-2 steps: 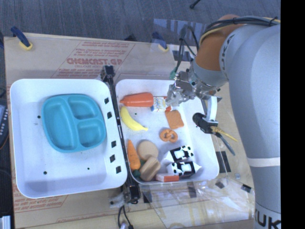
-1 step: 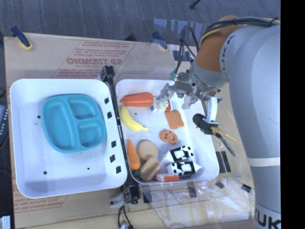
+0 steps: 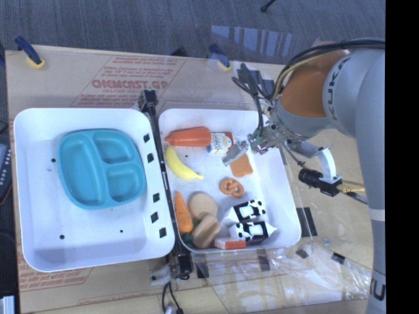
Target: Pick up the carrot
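Note:
The carrot [image 3: 183,212] is orange with a green tip at its near end. It lies along the left wall of the right bin [image 3: 285,190], near the front. My gripper [image 3: 237,152] hangs over the back middle of that bin, just above an orange flat piece [image 3: 241,167] and beside a small carton [image 3: 221,140]. It is well apart from the carrot, up and to the right of it, and nothing shows held in it.
The right bin also holds an orange-red bottle [image 3: 188,136], a banana [image 3: 182,163], a pretzel [image 3: 231,187], two tan bread pieces [image 3: 201,205], a black-and-white cube [image 3: 250,220] and a red block [image 3: 229,243]. A blue divided plate [image 3: 101,167] lies in the left bin [image 3: 33,241].

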`<state>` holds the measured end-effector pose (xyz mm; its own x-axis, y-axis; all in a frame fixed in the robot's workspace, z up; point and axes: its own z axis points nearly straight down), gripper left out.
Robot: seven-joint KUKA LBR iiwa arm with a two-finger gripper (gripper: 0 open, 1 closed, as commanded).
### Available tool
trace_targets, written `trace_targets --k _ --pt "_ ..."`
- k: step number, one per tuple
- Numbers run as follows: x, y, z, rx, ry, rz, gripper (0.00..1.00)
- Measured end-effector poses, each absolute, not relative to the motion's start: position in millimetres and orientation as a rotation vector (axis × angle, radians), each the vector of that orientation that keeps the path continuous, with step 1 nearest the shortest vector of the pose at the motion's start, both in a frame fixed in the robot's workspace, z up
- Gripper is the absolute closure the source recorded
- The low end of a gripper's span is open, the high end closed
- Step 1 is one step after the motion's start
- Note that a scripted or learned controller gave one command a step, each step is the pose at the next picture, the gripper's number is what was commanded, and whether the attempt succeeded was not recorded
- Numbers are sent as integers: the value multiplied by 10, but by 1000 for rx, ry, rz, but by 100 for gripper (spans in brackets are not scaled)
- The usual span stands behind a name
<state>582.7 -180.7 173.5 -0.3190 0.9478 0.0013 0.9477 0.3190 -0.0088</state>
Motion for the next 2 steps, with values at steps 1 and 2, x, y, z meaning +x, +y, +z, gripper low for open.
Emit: trace_targets --k 1,2 --pt "5923 -2104 916 -1902 -2498 7 0" --pt "5934 -2097 1030 -1890 -2508 9 100"
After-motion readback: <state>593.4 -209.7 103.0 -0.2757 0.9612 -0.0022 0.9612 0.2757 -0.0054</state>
